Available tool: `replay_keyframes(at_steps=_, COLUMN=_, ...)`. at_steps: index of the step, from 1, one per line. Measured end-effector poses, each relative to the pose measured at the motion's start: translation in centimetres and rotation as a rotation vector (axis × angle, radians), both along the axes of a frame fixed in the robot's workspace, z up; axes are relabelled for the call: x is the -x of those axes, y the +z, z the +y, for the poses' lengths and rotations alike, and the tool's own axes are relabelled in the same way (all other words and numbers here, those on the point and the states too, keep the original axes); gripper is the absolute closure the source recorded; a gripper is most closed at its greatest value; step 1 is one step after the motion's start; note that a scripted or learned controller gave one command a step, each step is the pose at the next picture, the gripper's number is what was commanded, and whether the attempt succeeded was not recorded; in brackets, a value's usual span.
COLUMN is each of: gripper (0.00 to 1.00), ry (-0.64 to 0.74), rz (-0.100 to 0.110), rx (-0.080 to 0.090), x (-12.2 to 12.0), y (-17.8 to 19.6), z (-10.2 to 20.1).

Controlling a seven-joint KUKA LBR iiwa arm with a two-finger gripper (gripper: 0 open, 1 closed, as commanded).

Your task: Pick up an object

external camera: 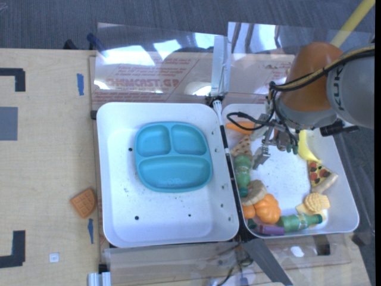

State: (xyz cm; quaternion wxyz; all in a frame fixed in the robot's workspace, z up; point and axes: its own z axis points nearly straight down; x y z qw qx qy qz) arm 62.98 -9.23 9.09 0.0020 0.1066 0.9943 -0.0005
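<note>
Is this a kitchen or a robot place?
Probably a robot lab, not a kitchen: a grey arm reaches over two white bins, the food looks like toys, and tape marks dot the bench.

A robotics laboratory set up for grasping trials. A pale plywood table [41, 159] carries two shallow white plastic bins [113, 177] side by side, fenced at the far edge by clear acrylic panels [161, 64]. Black corner markings [15, 79] and strips of blue tape [80, 83] are fixed to the table surface at left. The grey industrial robot arm with an orange band [333, 82] enters from the right, trailing bundled black cables [280, 109]. The right bin holds small plastic toy foods [268, 207]; the left bin holds a blue compartmented plastic plate [173, 157]. Grey carpet [178, 2] covers the floor beyond.
</note>
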Motion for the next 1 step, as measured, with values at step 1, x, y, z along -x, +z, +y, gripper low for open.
replay_keyframes(at_steps=1, gripper=0.00, ry=0.069, rz=-0.008, rx=0.003, x=6.50, y=-0.05, z=-5.86)
